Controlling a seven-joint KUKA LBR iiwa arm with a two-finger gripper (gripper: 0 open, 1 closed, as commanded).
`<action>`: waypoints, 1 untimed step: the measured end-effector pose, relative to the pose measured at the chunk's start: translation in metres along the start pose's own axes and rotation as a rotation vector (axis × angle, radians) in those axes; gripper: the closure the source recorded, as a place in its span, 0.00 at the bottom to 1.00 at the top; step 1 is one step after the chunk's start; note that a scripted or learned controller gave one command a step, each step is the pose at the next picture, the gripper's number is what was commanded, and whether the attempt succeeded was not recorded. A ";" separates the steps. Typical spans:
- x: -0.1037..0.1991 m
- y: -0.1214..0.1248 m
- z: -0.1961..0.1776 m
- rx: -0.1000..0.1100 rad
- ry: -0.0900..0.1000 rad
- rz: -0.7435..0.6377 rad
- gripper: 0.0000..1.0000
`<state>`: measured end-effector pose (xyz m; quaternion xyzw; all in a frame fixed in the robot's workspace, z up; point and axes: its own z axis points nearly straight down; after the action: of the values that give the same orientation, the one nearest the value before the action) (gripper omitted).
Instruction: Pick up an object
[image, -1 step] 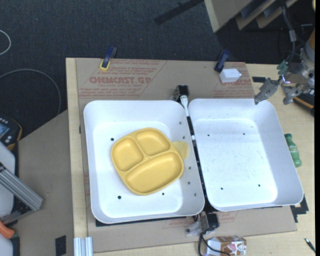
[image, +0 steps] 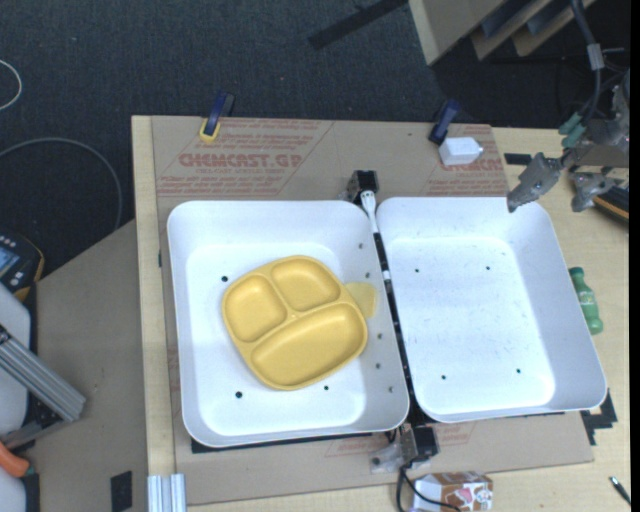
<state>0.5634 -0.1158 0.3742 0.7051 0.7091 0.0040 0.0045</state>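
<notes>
Yellow three-compartment plastic plate (image: 293, 322) lies flat in left white bin (image: 190, 300), well apart from gripper (image: 528, 188) | gripper above right white bin's (image: 560, 300) far corner, finger state: cannot tell | risk: low, wide plate offers only thin rim; fingers may slip off.

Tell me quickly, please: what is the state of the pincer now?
Pincer: at the far right corner of the right bin; open or shut cannot be told; nothing seen in it.
</notes>
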 end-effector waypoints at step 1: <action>0.045 -0.044 -0.066 0.001 0.000 0.002 0.00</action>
<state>0.5186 -0.0707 0.4398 0.7058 0.7084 0.0036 0.0039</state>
